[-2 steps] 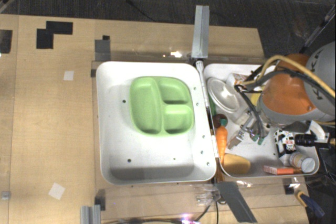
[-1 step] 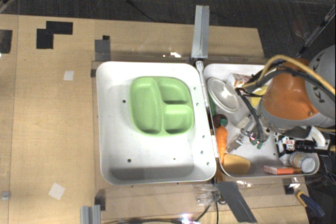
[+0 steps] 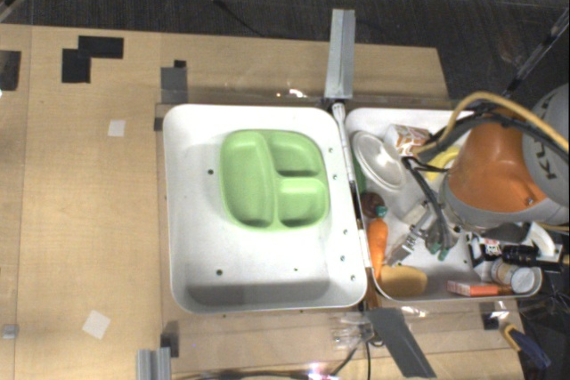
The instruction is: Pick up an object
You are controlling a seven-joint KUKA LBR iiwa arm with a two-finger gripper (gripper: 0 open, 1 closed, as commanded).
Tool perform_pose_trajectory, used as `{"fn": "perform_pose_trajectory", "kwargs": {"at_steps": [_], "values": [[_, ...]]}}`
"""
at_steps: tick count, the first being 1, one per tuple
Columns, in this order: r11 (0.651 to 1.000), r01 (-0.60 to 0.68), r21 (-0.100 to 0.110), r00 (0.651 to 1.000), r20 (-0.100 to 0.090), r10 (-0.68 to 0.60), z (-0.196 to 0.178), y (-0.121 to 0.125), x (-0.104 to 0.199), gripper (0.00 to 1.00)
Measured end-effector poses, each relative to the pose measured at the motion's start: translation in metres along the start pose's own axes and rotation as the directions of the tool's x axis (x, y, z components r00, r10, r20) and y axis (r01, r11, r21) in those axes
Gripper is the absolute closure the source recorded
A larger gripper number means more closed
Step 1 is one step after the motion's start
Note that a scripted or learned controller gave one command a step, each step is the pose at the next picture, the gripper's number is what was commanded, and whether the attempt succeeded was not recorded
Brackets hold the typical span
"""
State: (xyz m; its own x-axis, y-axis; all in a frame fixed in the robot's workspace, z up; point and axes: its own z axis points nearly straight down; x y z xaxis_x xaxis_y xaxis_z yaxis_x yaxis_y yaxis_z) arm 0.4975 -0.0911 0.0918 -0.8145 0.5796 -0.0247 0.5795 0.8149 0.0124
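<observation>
My gripper [image 3: 420, 236] reaches down into the right bin [image 3: 419, 296], below the arm's orange band [image 3: 492, 165]. It hangs just right of an orange carrot [image 3: 378, 243] that lies along the bin's left wall. A tan bread-like piece [image 3: 403, 281] sits just below the gripper at the bin's front. A silver metal cup [image 3: 378, 159] lies at the back left of this bin, with a small dark green item [image 3: 372, 207] in front of it. Behind the arm are a printed snack packet [image 3: 411, 136] and a yellow object [image 3: 445, 159], partly hidden.
The left bin [image 3: 191, 218] holds a green divided plate [image 3: 272, 178] near its back middle. A pink marker [image 3: 472, 287] and a small round container [image 3: 524, 278] lie at the right bin's front right. Cables loop over the arm.
</observation>
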Motion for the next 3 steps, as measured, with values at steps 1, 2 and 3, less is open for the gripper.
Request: {"fn": "perform_pose_trajectory", "kwargs": {"at_steps": [1,2,3], "values": [[1.0,-0.006,0.0,1.0,0.001,0.006,-0.0001,-0.0008,0.0022,0.0],[1.0,-0.025,0.003,1.0,0.001,0.025,-0.0002,0.0018,0.005,0.0],[0.988,-0.154,0.004,0.988,0.001,0.154,-0.0003,0.0012,0.0059,0.0]]}}
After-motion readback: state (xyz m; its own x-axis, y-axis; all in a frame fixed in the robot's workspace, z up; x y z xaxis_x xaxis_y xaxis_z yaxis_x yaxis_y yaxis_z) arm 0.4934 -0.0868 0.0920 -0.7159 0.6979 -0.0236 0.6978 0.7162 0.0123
